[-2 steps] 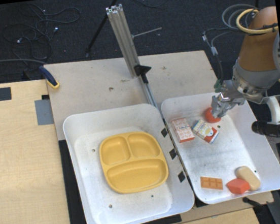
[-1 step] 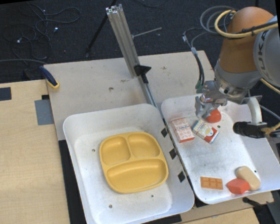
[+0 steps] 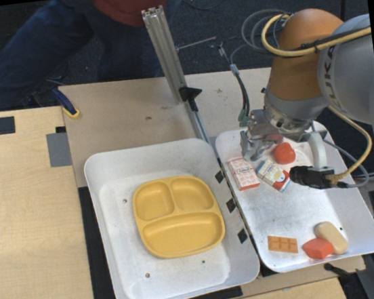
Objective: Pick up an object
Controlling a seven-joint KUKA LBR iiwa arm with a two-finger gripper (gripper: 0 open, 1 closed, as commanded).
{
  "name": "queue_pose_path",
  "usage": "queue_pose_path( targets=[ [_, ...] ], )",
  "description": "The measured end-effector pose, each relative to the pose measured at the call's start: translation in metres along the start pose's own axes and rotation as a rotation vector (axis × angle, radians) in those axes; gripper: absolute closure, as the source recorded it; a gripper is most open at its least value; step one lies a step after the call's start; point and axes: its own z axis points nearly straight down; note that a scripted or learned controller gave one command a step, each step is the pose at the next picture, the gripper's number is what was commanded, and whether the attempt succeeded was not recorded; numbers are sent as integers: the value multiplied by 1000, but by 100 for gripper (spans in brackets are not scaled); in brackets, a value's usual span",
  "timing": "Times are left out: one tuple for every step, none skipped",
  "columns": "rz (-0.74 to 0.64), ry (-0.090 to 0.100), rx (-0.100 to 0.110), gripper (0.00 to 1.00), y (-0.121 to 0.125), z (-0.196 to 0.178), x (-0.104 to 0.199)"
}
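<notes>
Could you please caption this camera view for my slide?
Gripper lowered into right bin near small cartons; yellow divided plate in left bin.

Divided tray (image 3: 179,216): yellow. Bins (image 3: 121,270): white. Cracker (image 3: 282,244): orange-brown. Carton (image 3: 242,173): red and white. Arm band (image 3: 304,55): orange.

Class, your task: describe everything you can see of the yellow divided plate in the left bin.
The yellow plate is a rounded-square tray that looks like matte plastic, with a raised rim. Ridges split it into three compartments: two smaller ones on the far side and one wide one nearest the camera. All three look bare. It lies flat and upright, roughly at the middle of the left bin, turned slightly askew to the bin's walls. It touches the bin's floor alone.
</notes>
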Motion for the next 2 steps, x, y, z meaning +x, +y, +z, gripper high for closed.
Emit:
queue_pose_path(
  targets=[
    [0, -1, 1, 100, 0, 3, 64],
    [1, -1, 3, 100, 2, 14, 115]
  ],
)
